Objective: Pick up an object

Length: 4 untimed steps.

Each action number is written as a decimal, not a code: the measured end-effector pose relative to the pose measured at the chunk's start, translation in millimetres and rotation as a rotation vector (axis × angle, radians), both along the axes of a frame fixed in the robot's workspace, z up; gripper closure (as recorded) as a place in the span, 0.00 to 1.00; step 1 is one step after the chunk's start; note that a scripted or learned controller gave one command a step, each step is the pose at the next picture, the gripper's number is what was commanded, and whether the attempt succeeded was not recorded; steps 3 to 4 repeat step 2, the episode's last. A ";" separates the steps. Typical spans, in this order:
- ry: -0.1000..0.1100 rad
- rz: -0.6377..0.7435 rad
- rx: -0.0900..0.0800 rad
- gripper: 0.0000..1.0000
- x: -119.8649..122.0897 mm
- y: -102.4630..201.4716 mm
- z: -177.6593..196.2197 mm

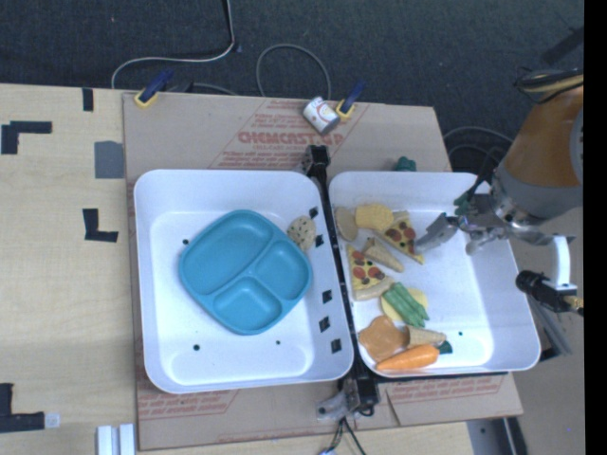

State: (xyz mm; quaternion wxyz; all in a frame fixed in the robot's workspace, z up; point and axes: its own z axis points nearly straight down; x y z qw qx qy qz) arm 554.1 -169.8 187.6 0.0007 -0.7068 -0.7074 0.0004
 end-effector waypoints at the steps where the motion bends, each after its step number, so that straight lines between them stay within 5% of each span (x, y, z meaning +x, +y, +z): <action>1: -0.008 0.003 -0.006 0.00 55.9 20.9 -106.8; 2: 0.061 0.009 -0.005 0.00 104.6 31.1 -103.7; 4: 0.061 0.009 -0.005 0.00 104.6 31.1 -103.7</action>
